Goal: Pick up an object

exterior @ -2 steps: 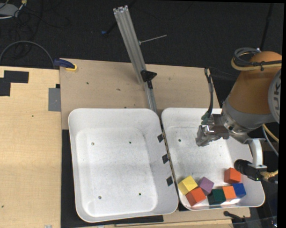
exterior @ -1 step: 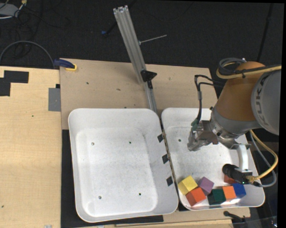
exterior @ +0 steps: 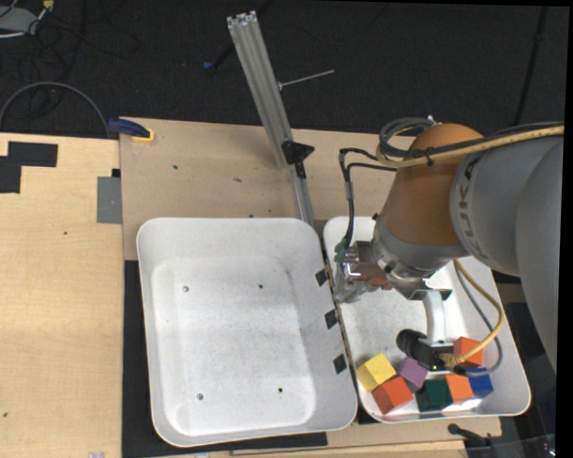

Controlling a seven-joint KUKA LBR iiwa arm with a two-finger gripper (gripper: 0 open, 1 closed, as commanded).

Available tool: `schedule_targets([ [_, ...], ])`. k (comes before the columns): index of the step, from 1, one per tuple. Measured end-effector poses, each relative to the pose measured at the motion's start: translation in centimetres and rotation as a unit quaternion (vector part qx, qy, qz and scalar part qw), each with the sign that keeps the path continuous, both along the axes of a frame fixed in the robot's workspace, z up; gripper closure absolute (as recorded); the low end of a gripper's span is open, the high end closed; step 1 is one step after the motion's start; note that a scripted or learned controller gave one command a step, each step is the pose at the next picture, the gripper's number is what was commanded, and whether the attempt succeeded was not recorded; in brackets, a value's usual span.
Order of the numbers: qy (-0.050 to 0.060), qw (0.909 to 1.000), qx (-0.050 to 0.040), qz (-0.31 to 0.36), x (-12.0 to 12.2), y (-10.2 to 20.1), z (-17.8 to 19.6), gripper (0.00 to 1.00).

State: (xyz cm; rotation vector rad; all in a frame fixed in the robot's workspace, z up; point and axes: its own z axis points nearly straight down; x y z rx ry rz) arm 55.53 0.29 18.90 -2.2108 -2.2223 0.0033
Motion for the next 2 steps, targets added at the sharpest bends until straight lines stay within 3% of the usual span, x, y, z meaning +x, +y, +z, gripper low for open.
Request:
schedule_targets([
  [1,-0.004,1.0,-0.0002,0.001,0.2,5.8,5.4,1.0],
  [2,-0.003,1.0,-0.0016,-0.002,1.6,6.2,7.9,1.0],
])
